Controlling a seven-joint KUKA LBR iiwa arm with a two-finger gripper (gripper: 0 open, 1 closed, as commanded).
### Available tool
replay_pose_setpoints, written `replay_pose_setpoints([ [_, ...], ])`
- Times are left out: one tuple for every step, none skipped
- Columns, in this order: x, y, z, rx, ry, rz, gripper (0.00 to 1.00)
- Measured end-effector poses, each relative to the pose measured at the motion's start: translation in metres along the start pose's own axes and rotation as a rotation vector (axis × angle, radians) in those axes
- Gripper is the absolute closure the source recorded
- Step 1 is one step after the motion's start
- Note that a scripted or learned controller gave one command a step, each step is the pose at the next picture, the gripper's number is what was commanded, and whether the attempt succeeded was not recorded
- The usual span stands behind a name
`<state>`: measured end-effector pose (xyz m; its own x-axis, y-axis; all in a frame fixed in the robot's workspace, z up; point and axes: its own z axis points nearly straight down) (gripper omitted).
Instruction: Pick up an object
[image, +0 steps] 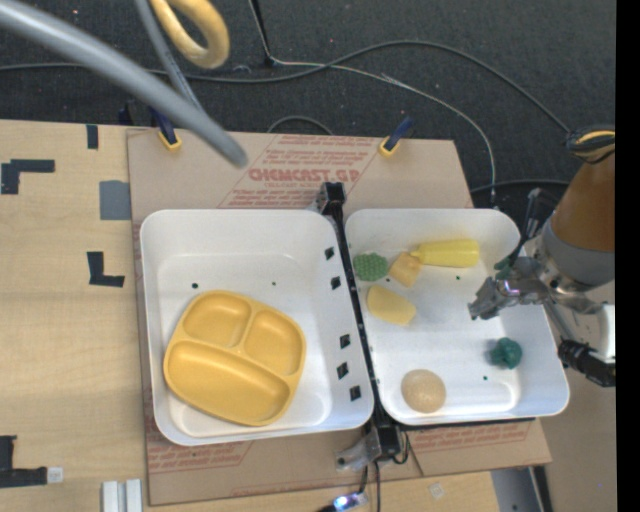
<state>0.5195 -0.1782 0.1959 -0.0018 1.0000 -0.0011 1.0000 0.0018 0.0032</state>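
We see tool (487, 303) over right bin (530, 400) near its right edge, opening unclear, teal object (506, 352) just beside; cardboard-covered desk (300, 170) beneath.

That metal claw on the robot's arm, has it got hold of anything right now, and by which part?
Nothing is held. The gripper hangs over the right bin with nothing between its fingers; the teal object lies apart below it.
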Motion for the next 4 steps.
replay_pose_setpoints([
  [0.000, 0.001, -0.021, 0.002, 0.000, 0.000, 1.00],
  [0.057, 0.001, -0.012, 0.005, 0.003, -0.004, 1.00],
  [0.104, -0.002, -0.006, 0.005, 0.002, -0.004, 1.00],
  [0.156, -0.003, -0.021, 0.003, 0.003, -0.005, 1.00],
])
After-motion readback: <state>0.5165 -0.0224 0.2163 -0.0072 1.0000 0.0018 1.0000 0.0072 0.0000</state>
